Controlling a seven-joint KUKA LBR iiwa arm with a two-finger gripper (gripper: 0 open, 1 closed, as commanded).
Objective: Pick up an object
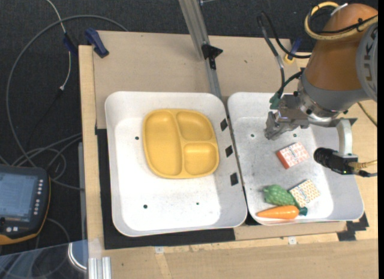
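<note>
Approach step, by my judgement: tool (275, 129) hangs over the right bin (255, 170), nothing visibly gripped. Small red box (292, 155) lies just right; next, shift over and descend.

Readable text: almost none.
Partial white letters, seemingly "UK", stand on the grey arm (367, 62) at the right edge; the small boxes' print is illegible.
</note>
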